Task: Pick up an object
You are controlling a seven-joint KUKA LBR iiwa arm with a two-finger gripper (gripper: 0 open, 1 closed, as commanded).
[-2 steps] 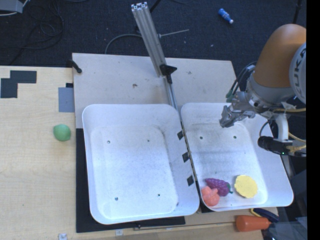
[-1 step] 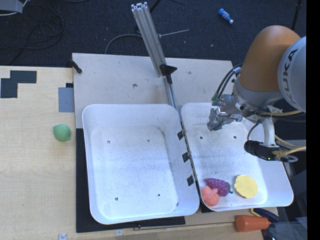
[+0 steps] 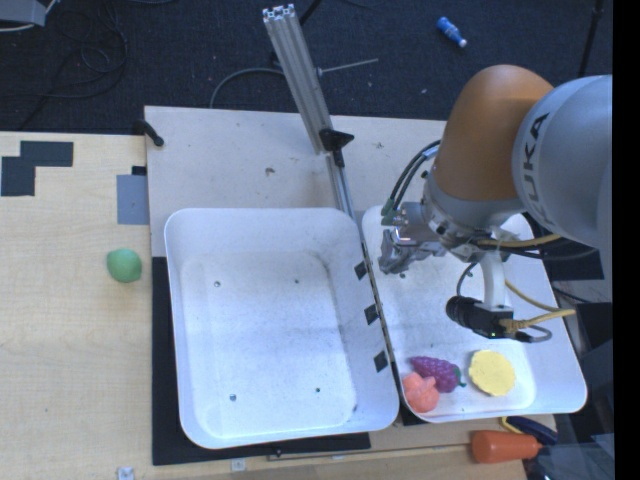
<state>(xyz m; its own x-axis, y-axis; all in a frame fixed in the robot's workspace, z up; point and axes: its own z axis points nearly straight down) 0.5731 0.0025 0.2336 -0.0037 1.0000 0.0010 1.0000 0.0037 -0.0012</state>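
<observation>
Three small things lie in the right bin (image 3: 560,388) at its 6 o'clock end: a purple grape bunch (image 3: 436,369) with its long axis running 10 to 4 o'clock, an orange lump (image 3: 421,394) touching it at 7 o'clock, and a round yellow piece (image 3: 492,373) just beside at 3 o'clock. Well apart at 12 o'clock hangs the gripper (image 3: 397,256); whether it is apart or together cannot be told

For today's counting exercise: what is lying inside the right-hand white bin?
Near the right bin's front edge lie a purple grape bunch, an orange-pink toy and a yellow disc. The arm covers the back part.
</observation>
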